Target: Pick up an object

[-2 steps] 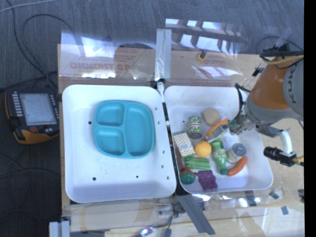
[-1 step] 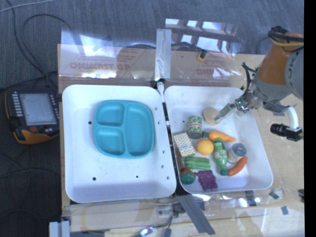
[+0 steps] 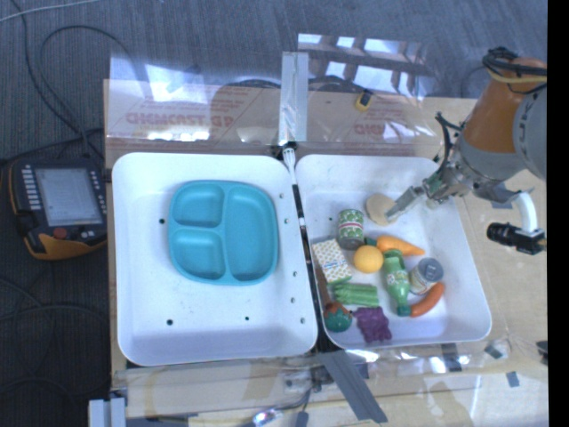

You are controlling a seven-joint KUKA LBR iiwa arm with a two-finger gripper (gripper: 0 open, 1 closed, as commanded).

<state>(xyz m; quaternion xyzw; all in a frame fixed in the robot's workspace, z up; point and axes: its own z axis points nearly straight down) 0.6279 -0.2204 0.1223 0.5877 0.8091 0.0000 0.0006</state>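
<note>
Pincer [image 3: 397,207] low in right bin [image 3: 462,238], touching tan disc [image 3: 380,208]; cannot tell its state. Blue tray [image 3: 224,231] in left bin [image 3: 142,238].

Floor: dark grey carpet [image 3: 133,16]. Black cables [image 3: 53,52] loop across it. Bench [image 3: 507,283]: pale wood. Glare on clear panels [image 3: 356,56].

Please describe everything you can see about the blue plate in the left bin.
The blue plate is light blue, looks like smooth plastic, and has a rounded-square shape. Raised ridges divide it into three compartments: two smaller ones on the left and one larger on the right. It lies flat, right side up, near the middle of the left bin, resting on the bin's white floor. Nothing lies on it, and nothing else touches it.
</note>
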